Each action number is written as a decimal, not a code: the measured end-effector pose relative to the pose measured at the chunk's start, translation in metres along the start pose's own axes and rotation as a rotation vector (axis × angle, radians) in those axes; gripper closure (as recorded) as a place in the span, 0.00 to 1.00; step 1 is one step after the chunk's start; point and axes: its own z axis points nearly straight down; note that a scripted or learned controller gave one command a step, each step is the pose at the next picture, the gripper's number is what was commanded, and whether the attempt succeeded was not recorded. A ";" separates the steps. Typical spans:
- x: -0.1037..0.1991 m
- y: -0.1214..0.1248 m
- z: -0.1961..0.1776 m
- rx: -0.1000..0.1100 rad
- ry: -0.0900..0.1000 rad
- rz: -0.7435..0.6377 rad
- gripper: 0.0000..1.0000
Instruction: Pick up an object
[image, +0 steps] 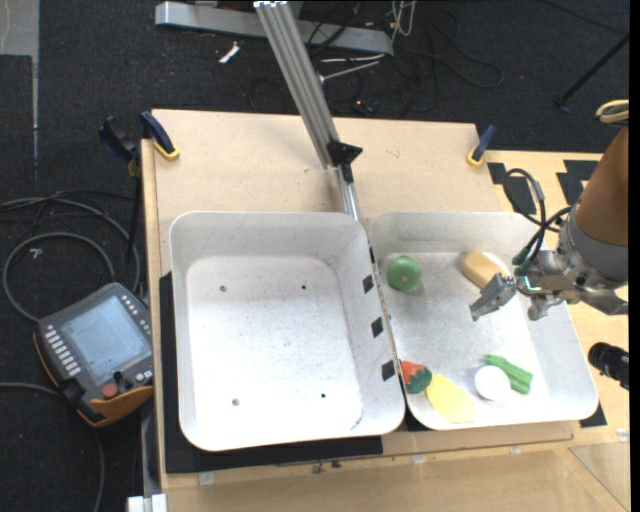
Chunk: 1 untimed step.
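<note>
Your gripper (512, 297) hangs with fingers spread and nothing between them, so no grasp is made. The tan block (481, 267) lies just up-left of them; the green ball (404, 273) sits farther left.

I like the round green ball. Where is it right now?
The green ball sits in the right bin, near that bin's left wall at the far end. The tan block is its nearest neighbour, off to its right in the picture.
</note>
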 end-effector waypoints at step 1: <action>0.000 0.001 -0.002 -0.003 0.000 0.002 0.00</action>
